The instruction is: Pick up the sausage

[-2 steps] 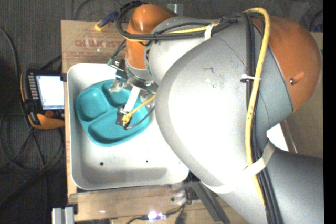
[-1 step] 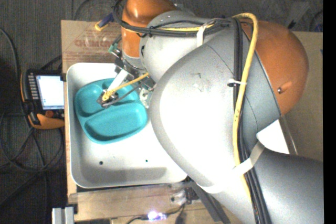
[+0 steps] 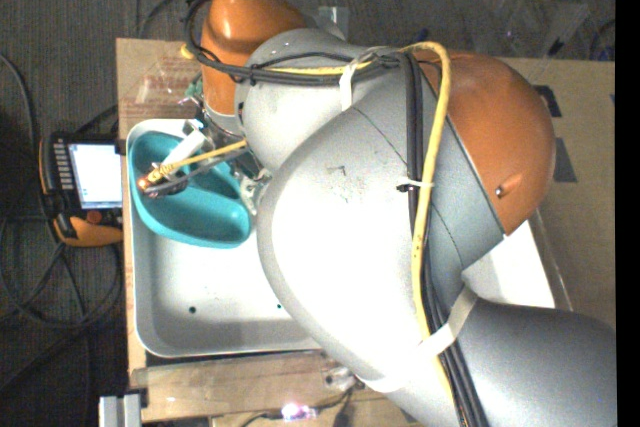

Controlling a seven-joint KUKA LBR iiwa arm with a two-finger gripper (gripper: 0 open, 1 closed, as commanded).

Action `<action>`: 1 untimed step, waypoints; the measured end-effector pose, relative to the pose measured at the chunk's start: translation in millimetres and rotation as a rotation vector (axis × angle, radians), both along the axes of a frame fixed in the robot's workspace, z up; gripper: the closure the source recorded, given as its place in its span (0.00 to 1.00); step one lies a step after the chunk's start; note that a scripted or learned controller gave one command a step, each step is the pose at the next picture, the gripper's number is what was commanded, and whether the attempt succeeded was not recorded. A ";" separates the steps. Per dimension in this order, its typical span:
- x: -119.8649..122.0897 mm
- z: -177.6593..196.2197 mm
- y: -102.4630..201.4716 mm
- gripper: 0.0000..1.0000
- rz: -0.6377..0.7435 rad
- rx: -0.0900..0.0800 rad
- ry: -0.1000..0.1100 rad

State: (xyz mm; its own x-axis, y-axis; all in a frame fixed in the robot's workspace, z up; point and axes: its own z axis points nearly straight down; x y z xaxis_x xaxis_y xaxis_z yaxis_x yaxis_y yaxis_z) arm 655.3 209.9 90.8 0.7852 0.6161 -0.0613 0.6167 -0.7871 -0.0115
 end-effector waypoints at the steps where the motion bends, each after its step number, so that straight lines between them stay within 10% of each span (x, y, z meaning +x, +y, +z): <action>1: -1.6 0.3 8.5 1.00 0.012 0.011 -0.008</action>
